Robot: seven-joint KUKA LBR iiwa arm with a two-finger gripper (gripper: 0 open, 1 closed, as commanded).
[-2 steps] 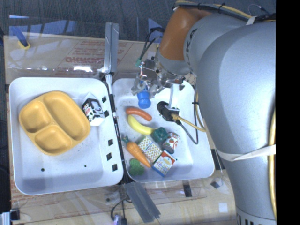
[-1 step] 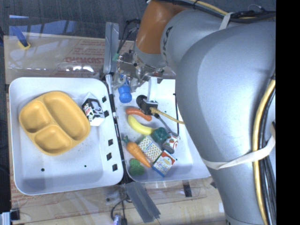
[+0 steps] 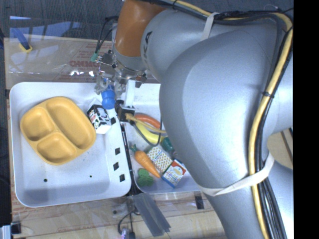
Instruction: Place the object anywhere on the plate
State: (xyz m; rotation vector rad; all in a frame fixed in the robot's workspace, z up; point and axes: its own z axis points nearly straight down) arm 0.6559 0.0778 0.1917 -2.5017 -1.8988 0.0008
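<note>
grey arm (image 3: 214, 108) bulks closest to the lens, covering most of the view from 12 round to 5 o'clock, its orange band (image 3: 132, 26) up at 12. below that band the end effector (image 3: 112, 91) reaches down over the rim between the two white bins; whether its fingers are parted or closed cannot be told, and nothing can be seen gripped between them. a small black-and-white carton (image 3: 99, 118) with a blue cap sits just under it, in the left bin (image 3: 60, 188), just beside the yellow divided plate (image 3: 57, 129) at that plate's 3 o'clock, not on it. the right bin (image 3: 149, 190) holds a banana (image 3: 144, 132), a carrot (image 3: 146, 163), a green vegetable (image 3: 144, 176) and two small printed boxes (image 3: 167, 166), close together at 5 o'clock.
</note>
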